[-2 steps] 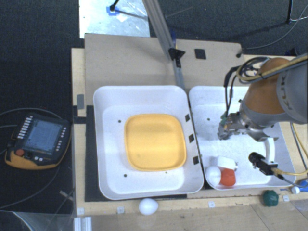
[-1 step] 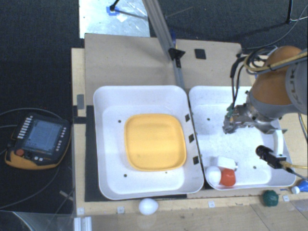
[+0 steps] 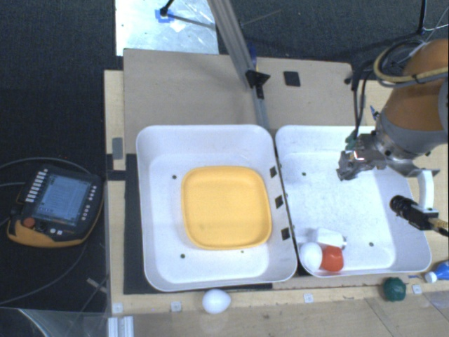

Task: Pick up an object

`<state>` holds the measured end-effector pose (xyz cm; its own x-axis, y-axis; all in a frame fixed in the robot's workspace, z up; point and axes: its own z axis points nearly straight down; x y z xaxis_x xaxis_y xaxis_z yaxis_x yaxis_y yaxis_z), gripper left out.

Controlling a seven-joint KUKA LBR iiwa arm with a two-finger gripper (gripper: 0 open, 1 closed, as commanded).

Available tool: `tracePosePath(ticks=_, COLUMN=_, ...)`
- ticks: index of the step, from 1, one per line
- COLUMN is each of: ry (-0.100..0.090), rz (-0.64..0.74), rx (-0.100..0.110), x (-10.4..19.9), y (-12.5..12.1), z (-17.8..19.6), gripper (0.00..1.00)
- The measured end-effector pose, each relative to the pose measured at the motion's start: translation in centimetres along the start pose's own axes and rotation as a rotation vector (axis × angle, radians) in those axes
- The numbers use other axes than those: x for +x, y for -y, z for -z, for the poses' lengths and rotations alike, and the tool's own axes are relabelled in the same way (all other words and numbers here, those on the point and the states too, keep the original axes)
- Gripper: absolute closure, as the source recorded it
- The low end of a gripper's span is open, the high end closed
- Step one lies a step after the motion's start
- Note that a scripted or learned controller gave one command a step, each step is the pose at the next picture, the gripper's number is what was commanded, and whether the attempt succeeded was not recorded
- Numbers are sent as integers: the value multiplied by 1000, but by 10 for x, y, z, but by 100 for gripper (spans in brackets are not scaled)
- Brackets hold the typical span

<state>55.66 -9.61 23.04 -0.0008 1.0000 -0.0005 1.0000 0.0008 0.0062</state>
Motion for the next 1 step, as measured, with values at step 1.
tracePosePath(ticks=1, ry=0, rz=0, rx=2, x=0, y=-1, z=47, gripper=100)
